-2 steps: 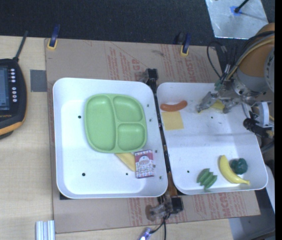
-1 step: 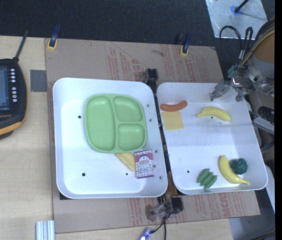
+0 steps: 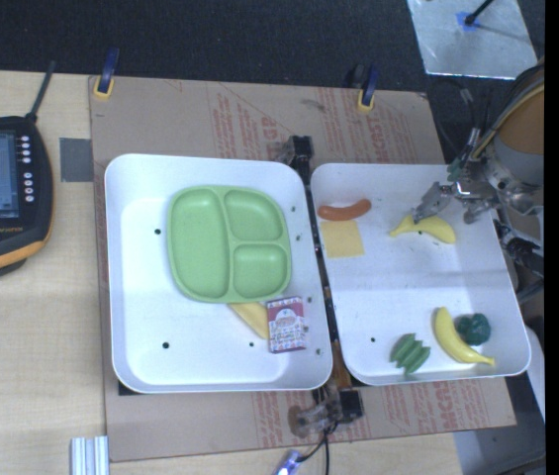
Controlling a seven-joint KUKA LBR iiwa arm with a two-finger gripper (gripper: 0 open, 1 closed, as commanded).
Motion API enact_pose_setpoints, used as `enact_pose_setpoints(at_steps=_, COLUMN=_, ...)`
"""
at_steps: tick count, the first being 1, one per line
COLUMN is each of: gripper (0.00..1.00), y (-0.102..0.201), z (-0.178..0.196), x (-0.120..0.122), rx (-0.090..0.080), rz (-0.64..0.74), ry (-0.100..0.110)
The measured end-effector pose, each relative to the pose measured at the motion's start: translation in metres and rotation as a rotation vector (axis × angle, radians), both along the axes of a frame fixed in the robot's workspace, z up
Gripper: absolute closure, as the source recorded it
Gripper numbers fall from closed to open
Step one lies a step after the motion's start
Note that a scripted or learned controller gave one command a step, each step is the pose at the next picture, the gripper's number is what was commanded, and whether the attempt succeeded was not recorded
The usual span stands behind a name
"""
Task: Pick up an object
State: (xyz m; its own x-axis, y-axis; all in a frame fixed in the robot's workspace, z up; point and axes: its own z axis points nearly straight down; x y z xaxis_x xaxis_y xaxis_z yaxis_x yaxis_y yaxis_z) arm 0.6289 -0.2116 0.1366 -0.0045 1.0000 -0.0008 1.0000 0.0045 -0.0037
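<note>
Lying in the right bin (image 3: 516, 295) near its top edge, the small yellow banana piece (image 3: 425, 229) runs roughly left-right, pointy end aimed left. It sits right under the gripper (image 3: 444, 199), seemingly touching the fingertips. Honestly can't tell how wide the gripper is or if it's actually got anything.
</note>
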Motion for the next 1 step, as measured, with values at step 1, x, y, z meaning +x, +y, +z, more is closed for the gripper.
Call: enact_pose_setpoints(at_steps=1, gripper=0.0, y=0.003, z=0.0024, x=-0.0912, rx=0.001, rz=0.0, ry=0.001)
